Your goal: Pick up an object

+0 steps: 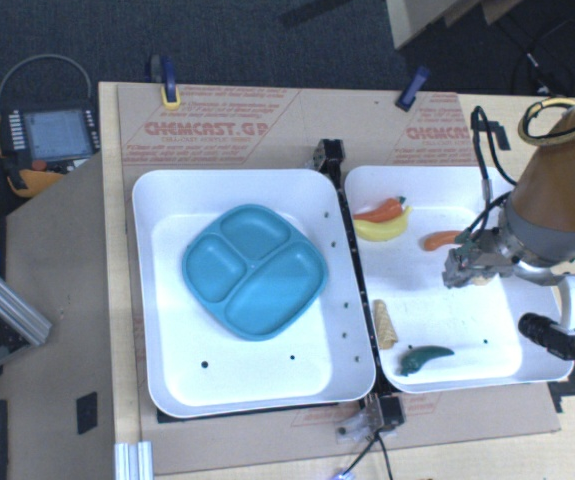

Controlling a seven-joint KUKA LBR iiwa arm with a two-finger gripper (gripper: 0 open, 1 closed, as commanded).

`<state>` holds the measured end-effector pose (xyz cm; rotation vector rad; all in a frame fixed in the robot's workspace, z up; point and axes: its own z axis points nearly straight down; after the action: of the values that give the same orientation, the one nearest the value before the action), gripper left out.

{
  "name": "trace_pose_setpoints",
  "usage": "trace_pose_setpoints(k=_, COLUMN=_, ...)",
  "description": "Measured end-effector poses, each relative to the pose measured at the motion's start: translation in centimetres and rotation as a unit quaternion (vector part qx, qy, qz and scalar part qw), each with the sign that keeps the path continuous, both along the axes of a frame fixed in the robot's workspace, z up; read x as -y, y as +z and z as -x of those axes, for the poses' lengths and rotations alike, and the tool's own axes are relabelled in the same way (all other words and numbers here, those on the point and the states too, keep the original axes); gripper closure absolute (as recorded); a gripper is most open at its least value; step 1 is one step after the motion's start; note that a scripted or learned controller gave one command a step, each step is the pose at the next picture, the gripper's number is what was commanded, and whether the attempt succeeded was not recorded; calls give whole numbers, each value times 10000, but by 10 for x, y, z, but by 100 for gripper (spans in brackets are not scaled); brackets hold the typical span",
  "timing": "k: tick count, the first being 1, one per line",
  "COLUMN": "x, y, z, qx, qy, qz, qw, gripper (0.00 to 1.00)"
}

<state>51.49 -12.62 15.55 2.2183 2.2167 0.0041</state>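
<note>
- The arm (pixel 557 193) leans in from the right, its wrist bent down over the right bin (pixel 507 368).
- Its hand (pixel 464 268) hangs low near the bin's middle; I cannot tell how wide it stands or whether it has anything.
- An orange carrot (pixel 440 239) lies just beside it.
- A red pepper (pixel 381 210) rests on a yellow banana (pixel 382 229) further left.
- A green pepper (pixel 425 357) and a tan piece (pixel 384 324) lie near the front.
- The left bin (pixel 167 368) carries a blue divided plate (pixel 255 270).

Arm (pixel 557 193) enters from right, wrist bent down, gripper (pixel 464 268) low.
</note>
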Motion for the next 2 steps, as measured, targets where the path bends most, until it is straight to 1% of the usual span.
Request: trace_pose_setpoints(k=2, x=-8, y=107, z=15, qx=12, qy=11, qz=1, qw=10000, gripper=100)
